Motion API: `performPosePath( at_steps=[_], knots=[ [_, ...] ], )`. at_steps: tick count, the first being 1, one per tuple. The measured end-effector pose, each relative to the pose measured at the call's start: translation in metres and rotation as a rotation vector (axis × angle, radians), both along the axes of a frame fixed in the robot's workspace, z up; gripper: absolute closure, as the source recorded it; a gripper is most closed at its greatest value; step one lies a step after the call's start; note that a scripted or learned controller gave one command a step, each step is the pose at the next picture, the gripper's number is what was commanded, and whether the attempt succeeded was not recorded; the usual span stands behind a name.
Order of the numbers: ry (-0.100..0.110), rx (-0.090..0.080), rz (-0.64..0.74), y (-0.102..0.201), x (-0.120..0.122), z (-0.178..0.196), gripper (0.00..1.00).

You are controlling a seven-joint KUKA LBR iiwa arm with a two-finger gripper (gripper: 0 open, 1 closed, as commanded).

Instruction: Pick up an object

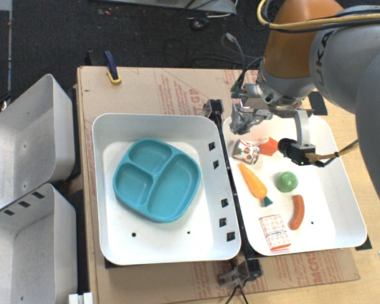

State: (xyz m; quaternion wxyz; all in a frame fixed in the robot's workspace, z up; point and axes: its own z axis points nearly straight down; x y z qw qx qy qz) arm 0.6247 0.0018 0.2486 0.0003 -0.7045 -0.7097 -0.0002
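- Over the right bin (342, 227), at its 11 o'clock corner, hangs the gripper (242, 124), low above the floor.
- Whether it is spread or closed: cannot tell, wrist hardware blocks the tip.
- Nothing visibly held.
- Nearest object: small can (246, 151), on its side, just beside the gripper toward 6 o'clock; long axis runs roughly 3-to-9.
- Orange piece (268, 146) touches the can at 3 o'clock.
- Carrot (254, 181) lies further toward 6, axis 11-to-5.
- Green ball (287, 181), sausage (296, 212), carton (273, 229) sit well apart, toward 5 o'clock.
- Left bin (107, 233) carries a teal divided plate (157, 180).
- Judgement: can is the likely target; short drop toward 6.
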Motion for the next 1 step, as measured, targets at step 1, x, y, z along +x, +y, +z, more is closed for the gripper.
performPosePath(
  at_steps=[1],
  knots=[
    [-0.002,0.001,0.001,0.0535,0.0027,0.0041,1.0]
  ],
)
